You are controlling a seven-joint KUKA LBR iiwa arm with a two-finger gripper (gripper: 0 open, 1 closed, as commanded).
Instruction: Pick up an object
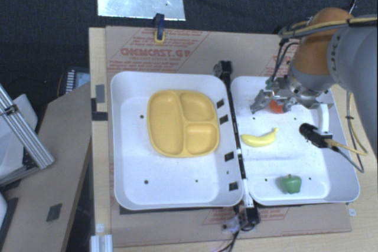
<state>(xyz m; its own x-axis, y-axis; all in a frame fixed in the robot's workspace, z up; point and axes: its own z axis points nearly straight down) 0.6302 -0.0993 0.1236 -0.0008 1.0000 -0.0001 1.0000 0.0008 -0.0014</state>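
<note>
Dark carpet surrounds a cardboard-topped bench [156,51] that carries two shallow white bins side by side. The left bin [127,144] holds a yellow divided plate [182,123] lying flat near its middle. The right bin [336,180] holds three small things: a banana [260,138] near the inner wall, a green pepper [290,183] toward the near edge, and a small orange-red thing [276,107] in the far half of the bin. The grey arm [348,59] reaches in from the right, and its pincer [270,104] sits low, right at the orange-red thing, which shows partly from behind the metal. That makes it the likely target. From this slanted view I cannot tell whether the pincer is released or clenched, nor whether the thing is truly gripped or only lies beside it on the bin floor. Judging by its size and colour, it is probably a light toy food of plastic, stiff and rather smooth, so it may skid on the white floor or squirt out under an off-centre squeeze. The safest hold would be across its widest part, squarely from above, low enough to catch the body and not just its top. The banana is close by but apart from it and should not interfere.
</note>
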